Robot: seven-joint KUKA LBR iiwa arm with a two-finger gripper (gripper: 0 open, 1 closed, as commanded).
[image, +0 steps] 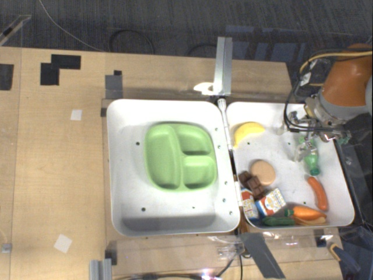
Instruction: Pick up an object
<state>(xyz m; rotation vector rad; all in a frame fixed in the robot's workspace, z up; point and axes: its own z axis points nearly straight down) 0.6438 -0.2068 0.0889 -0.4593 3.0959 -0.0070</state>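
My gripper [308,149] hangs over the right side of the right bin [344,214], below the orange band of the arm. A small green object [314,164] lies right under it, touching or nearly so; a hold on it cannot be made out. Elsewhere in this bin are a yellow fruit [249,132], a round tan bun [263,171], a brown chocolate piece [252,183], a small carton [271,202], a red sausage [318,192], a carrot [309,214] and a dark green item [277,219].
The left bin [125,214] holds a green divided tray [179,155]. A metal post [222,63] stands at the back between the bins. Cables [294,118] loop beside the wrist over the right bin's far corner.
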